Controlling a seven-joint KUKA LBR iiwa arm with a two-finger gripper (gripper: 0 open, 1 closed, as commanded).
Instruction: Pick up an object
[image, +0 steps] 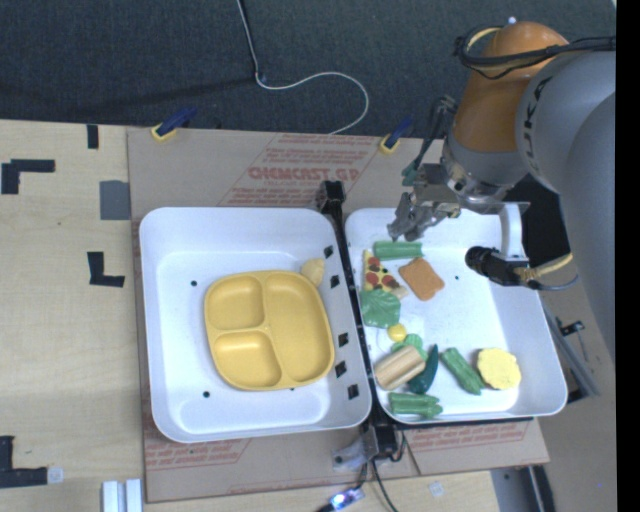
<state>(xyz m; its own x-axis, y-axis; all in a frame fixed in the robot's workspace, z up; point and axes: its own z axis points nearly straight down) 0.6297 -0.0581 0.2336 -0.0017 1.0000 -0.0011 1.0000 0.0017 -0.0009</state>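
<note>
Two white bins (160, 300) below, my gripper (408, 228) at twelve o'clock over the green bean-shaped toy (397, 249), fingers apparently parted and empty, descent next.

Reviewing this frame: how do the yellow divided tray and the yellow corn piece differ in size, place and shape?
The yellow divided tray is far larger than the yellow corn piece. The tray lies in the left bin, near its middle; the corn lies in the right bin, near its front right corner. The tray is flat with three compartments; the corn is a small bumpy lump. Both are yellow and lie apart from the gripper.
</note>
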